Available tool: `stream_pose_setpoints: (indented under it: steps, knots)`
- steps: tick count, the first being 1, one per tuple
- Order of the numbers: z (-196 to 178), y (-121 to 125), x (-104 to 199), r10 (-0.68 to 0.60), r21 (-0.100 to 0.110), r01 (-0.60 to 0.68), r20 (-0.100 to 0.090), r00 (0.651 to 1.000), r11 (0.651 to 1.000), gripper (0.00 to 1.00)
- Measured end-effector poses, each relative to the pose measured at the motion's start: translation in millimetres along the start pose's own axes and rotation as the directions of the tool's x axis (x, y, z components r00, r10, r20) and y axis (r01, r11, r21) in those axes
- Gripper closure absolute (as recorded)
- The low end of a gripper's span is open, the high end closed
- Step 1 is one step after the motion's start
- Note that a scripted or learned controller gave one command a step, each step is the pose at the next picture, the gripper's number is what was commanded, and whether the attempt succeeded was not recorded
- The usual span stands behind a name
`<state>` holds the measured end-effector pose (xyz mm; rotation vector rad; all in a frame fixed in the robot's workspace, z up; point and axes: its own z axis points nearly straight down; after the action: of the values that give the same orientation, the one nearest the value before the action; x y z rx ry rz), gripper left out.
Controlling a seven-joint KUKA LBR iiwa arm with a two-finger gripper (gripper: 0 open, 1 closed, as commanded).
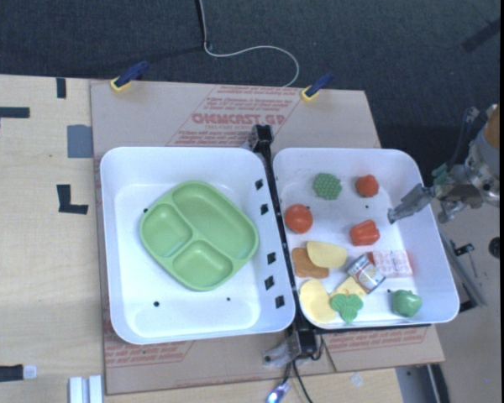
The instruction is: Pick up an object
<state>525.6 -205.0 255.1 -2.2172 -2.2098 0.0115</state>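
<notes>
The right bin (403,164) holds several toy foods: a bumpy green ball (326,185), a small red tomato (367,185), an orange-red tomato (299,217), a red pepper (364,232), a yellow slice (326,253), a small can (363,271), a pink-and-white packet (393,264), a broccoli piece (348,306) and a green pepper (406,302). My gripper (424,209) hangs over this bin's right rim, above and to the right of the red pepper. It is open, with nothing between its fingers.
The left bin (118,225) holds a green divided plate (200,235). A black divider with clips (271,225) runs between the bins. A brown pastry (307,264) and a second yellow piece (315,300) lie near the divider. Cardboard lies under both bins.
</notes>
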Motion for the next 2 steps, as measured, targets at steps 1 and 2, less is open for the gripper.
stream_pose_setpoints:
  steps: [1,2]
  knots:
    - [-6.6,2.0,0.6,-0.004,-0.011,0.004,0.003,1.0,1.0,0.0]
    - [40.8,10.3,0.4,-0.005,-0.008,0.005,0.002,1.0,1.0,0.0]
